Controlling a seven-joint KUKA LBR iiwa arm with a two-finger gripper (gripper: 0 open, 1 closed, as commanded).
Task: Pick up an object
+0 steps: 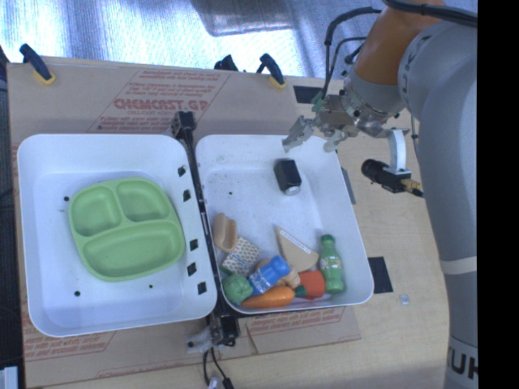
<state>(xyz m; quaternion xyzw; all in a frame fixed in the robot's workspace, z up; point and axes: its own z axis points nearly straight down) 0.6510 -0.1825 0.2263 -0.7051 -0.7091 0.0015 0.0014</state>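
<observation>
Two fingers [312, 134] spread, pinching nothing, above right bin's [243, 156] far edge | dark can [287, 175] lies just below them, apart from toy pile [280, 275] | step: approach | next: descend over can, close.

one fixed camera, mounted above the bench [73, 87], looking down at a slant. far bench edge with clamps sits at the top of frame, near edge at the bottom. mid distance: both bins fit whole, left bin [32, 217] and right bin [243, 156] side by side across the middle, left one reaching close to the frame's left edge. arm [430, 79] comes in from the frame's right and looms large, nearer the lens than the bins. floor strip visible beyond the bench at top. no second view, so no overlap to note.
</observation>
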